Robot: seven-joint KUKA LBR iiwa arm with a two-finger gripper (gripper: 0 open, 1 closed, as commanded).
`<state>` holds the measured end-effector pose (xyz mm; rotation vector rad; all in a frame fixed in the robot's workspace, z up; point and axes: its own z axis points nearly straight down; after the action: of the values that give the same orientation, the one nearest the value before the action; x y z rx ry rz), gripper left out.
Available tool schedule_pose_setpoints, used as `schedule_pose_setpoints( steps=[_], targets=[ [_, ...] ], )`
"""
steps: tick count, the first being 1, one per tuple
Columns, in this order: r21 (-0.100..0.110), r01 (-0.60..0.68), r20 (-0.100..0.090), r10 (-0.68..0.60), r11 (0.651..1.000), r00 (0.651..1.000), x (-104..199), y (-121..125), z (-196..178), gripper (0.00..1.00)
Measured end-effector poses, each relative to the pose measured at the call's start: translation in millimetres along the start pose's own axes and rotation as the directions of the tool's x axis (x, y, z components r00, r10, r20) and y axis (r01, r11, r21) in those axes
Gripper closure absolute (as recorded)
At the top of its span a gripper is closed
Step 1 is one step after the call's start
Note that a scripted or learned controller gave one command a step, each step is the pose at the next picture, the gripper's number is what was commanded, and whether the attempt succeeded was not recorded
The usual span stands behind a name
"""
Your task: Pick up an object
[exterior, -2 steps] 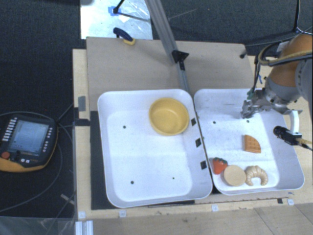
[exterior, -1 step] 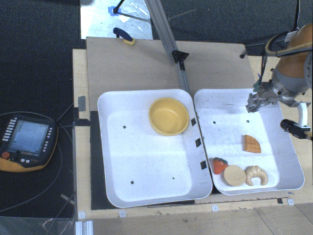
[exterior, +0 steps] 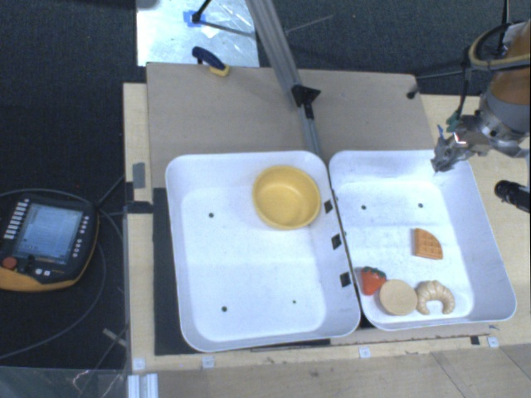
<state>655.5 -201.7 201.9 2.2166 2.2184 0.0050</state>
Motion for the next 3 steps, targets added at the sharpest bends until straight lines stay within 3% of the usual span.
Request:
schedule_pose_setpoints(
  steps=[1,3],
  targets=[
    [0.0,0.0,0.0,0.0,1.0,1.0,0,1,-54,1.0],
    [0.007,0.004,-0.003,-0.004,1.0,1.0,92,-26,-33,1.0]
  ],
)
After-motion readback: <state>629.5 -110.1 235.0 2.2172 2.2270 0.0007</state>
